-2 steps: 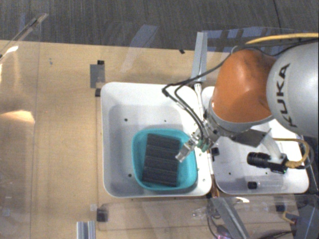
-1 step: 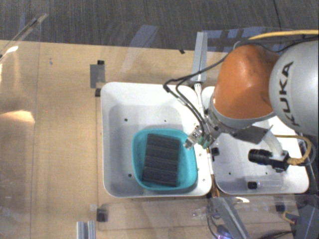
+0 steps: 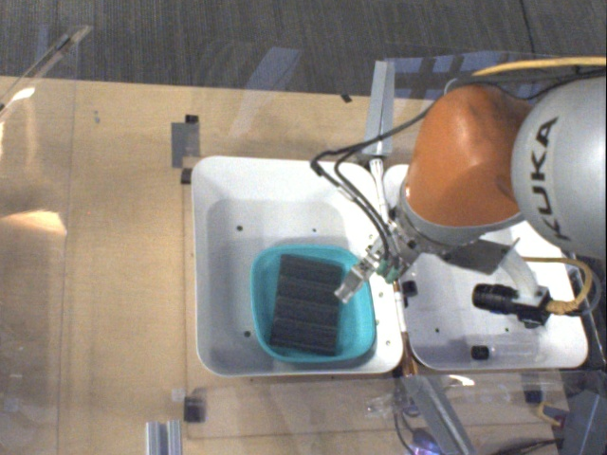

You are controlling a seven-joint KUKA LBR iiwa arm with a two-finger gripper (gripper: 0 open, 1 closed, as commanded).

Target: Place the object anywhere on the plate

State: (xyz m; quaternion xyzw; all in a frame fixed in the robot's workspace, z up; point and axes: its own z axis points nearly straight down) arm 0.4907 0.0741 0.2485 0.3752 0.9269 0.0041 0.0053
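Two white bins sit side by side; in the left bin (image 3: 213, 282) we see a teal plate (image 3: 360, 325) with a dark ribbed block (image 3: 305, 303) lying flat on it. Just beside the plate's right rim, the gripper (image 3: 349, 285) touches the block's upper right corner.

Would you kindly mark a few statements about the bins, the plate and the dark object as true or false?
1. The teal plate sits in the left bin. True.
2. The dark ridged object lies on the plate. True.
3. The plate is red. False: it is teal.
4. The end effector is over the right bin. False: it is at the plate's right edge, over the left bin.
5. The dark object rests on the wooden bench. False: it is on the plate.
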